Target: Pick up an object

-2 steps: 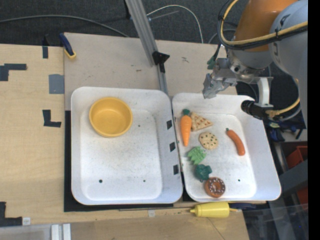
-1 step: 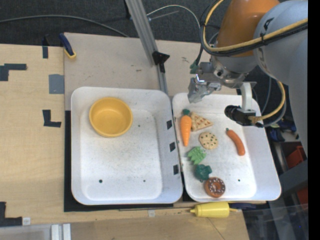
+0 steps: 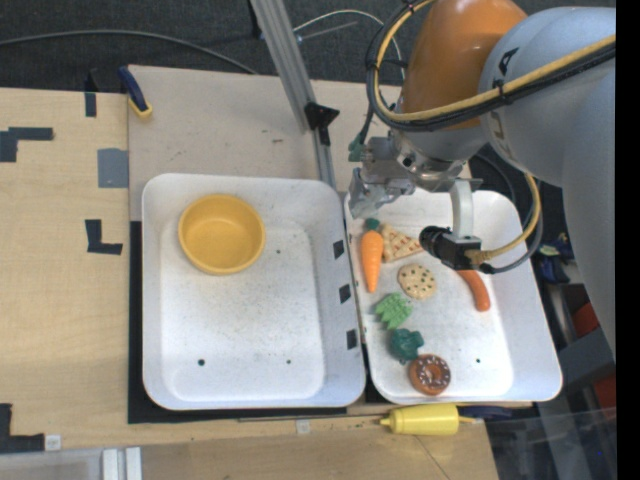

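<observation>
The bench [image 3: 60,298] bears two white bins [image 3: 250,368] side by side.

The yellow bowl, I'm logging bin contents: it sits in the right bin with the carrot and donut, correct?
Not quite. The camera view shows the yellow bowl alone in the left bin; the carrot and donut lie in the right bin.

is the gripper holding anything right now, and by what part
Nothing shows as held. The gripper hangs at the top left corner of the right bin, just above the carrot, with no toy between it.
</observation>
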### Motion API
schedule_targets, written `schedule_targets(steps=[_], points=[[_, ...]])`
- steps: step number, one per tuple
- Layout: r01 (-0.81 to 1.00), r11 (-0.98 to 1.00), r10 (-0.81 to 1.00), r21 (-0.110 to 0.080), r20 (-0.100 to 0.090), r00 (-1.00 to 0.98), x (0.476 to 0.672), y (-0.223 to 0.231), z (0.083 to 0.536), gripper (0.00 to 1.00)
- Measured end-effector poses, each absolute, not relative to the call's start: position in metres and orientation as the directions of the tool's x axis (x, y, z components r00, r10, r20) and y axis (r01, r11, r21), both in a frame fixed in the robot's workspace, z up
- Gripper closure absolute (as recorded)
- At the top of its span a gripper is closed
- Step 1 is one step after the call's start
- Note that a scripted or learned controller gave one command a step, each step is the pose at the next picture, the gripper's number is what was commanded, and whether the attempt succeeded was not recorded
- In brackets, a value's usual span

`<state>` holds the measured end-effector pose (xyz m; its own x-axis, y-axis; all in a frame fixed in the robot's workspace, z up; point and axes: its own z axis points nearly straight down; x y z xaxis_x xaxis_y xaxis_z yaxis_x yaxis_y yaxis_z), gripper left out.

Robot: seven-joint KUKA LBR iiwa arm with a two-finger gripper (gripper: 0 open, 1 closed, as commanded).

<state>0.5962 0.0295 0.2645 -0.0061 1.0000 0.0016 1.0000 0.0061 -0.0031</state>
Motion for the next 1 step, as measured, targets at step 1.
schedule_targets(steps=[1], points=[[1.0, 0.006, 1.0, -0.004, 0.001, -0.006, 0.5688, 0.0773, 0.2639, 1.0]])
